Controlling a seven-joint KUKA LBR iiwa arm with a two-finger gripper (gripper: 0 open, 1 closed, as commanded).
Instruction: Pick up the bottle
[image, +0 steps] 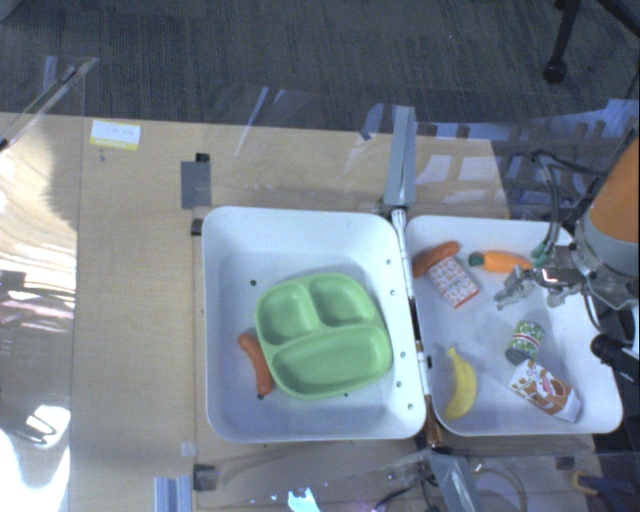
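A red and white bottle (543, 388) lies on its side in the right bin (600, 425), near the front right corner. My gripper (512, 287) hangs over the middle of the right bin, up and to the left of the bottle and well apart from it. Its fingers point left and stand open with nothing between them. A small green and silver can (525, 341) stands between the gripper and the bottle.
The right bin also holds a banana (460, 382), a checkered box (455, 282), a sausage (435, 256) and a carrot (502, 261). In the left bin (225, 330) sit a green divided plate (322, 335) and another sausage (257, 364).
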